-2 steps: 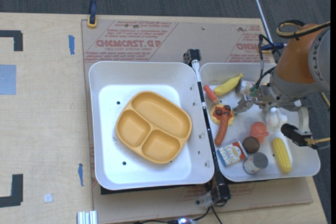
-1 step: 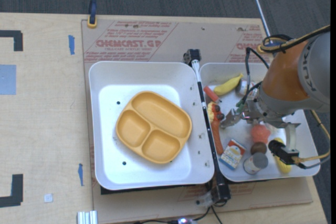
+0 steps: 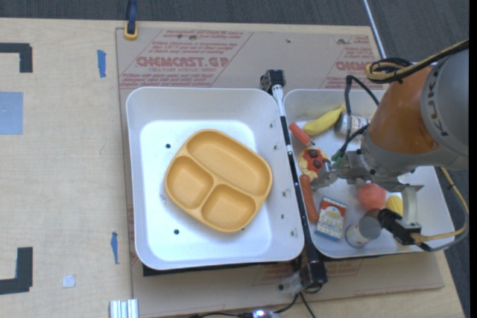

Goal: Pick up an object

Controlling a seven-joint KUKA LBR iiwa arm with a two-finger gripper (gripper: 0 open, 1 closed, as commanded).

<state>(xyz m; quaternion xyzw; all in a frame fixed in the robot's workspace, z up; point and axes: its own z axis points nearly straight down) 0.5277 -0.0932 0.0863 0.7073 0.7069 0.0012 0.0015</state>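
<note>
While the arm (image 3: 406, 123) sits low over the right bin (image 3: 441, 223), the hand (image 3: 333, 169) is down among the toys at that bin's left side; can't tell how far open it is or whether it has anything.

Candidates all in the right bin: banana (image 3: 323, 121) at the top, red piece (image 3: 299, 133) just below it, small multicolour toy (image 3: 311, 159) touching the hand area, long orange stick (image 3: 306, 194) along the divider, snack box (image 3: 331, 218), grey can (image 3: 362, 231), pink-orange ball (image 3: 372, 196). Clutter is tight, so my call: commit to one item, close fully, lift straight up, confirm it's actually between the fingers before moving. Left bin (image 3: 141, 160) holds a yellow divided tray (image 3: 218, 180). Board (image 3: 223, 56) on the surface reads roughly "CHEMCAST GP", red print, mirrored; box label unreadable.
</note>
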